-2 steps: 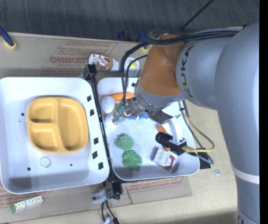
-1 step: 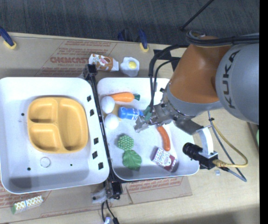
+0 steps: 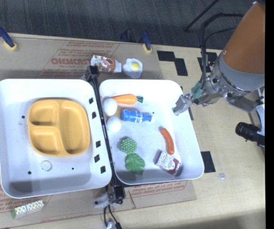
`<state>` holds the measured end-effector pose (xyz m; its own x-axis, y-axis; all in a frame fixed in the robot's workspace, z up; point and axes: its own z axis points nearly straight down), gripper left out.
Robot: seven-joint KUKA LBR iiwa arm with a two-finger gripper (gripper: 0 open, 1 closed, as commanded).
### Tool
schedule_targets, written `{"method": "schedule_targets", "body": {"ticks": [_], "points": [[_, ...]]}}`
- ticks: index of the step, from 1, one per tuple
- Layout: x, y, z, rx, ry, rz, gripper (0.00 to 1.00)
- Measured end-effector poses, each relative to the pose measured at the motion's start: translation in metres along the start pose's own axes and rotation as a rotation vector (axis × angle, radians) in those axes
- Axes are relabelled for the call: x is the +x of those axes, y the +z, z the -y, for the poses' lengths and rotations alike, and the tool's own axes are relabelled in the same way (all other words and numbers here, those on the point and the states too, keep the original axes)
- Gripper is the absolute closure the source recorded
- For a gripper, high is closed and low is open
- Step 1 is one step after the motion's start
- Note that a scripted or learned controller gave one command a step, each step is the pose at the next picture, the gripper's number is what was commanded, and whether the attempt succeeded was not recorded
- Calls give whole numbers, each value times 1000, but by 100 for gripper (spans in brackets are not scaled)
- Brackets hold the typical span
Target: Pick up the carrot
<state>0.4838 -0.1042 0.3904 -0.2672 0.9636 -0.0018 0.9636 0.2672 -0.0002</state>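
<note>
While the claw (image 3: pixel 181 105) hangs over the right rim of the right bin (image 3: pixel 188 109), at about three o'clock of that bin, whether it is released or clenched cannot be told from here, and nothing is seen in it. The carrot (image 3: pixel 125 99) lies well apart to its nine o'clock, near the bin's far rim, long axis running left to right with its green top toward the claw. A good approach would probably cross the rim first, then descend with the grip set across the carrot's narrow width. Room is tight: a white egg (image 3: pixel 110 107) touches or nearly touches the carrot's tip at seven o'clock, and the blue bottle (image 3: pixel 136 116) sits just beside it at five o'clock. The far side, toward twelve o'clock, offers bare bin floor before the wall.
</note>
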Motion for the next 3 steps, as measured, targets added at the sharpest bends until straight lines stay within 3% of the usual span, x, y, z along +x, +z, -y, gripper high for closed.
{"method": "schedule_targets", "body": {"ticks": [1,2,3], "points": [[-69,125,27,3,12,-3,100],[-101,59,35,1,-148,-1,100],[-101,59,35,1,-148,-1,0]]}}
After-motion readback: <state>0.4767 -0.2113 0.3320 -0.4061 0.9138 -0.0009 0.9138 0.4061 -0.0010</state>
